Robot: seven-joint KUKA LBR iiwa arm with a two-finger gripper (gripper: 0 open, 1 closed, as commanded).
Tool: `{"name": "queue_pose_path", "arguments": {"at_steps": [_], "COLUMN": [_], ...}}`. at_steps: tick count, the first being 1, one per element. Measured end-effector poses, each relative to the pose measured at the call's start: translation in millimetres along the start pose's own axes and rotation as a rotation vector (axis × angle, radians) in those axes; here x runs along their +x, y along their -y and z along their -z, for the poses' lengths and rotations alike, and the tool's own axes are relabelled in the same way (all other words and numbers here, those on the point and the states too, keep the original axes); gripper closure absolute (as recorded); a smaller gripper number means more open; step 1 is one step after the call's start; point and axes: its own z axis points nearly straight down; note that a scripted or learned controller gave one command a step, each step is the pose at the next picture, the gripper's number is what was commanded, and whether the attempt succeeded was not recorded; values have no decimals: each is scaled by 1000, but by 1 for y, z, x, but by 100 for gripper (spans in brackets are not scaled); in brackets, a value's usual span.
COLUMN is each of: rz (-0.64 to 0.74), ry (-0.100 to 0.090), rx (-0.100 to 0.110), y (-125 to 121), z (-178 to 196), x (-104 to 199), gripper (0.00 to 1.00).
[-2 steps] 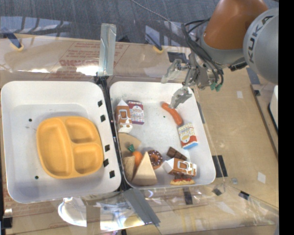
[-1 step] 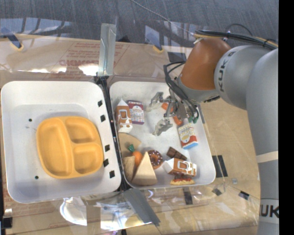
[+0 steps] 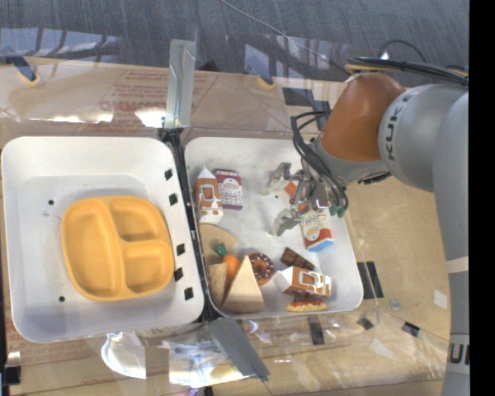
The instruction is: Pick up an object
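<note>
Right bin [image 3: 256, 151] holds jaws [image 3: 282, 198] spread (wrist hides carton [image 3: 318, 233] top).

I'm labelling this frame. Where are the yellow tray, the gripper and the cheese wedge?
yellow tray [image 3: 91, 258]: camera view, bare floor of its left compartment.
gripper [image 3: 282, 198]: camera view, midway between its fingertips.
cheese wedge [image 3: 243, 287]: camera view, its pale top face.

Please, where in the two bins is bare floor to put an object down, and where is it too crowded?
Bare floor lies in the left bin around the yellow divided tray, and in the right bin along its far wall, above the small cartons. The right bin's near half is crowded with toy food, under the gripper.
</note>
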Motion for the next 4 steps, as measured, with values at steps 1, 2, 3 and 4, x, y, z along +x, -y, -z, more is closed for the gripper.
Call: {"name": "queue_pose_path", "arguments": {"at_steps": [1, 2, 3, 4], "rz": [-143, -263, -255, -530], "ry": [2, 5, 9, 11], "rx": [1, 2, 3, 1], "y": [1, 1, 0, -39], "z": [0, 2, 14, 175], "x": [33, -33, -35, -32], "gripper": [0, 0, 100, 100]}}
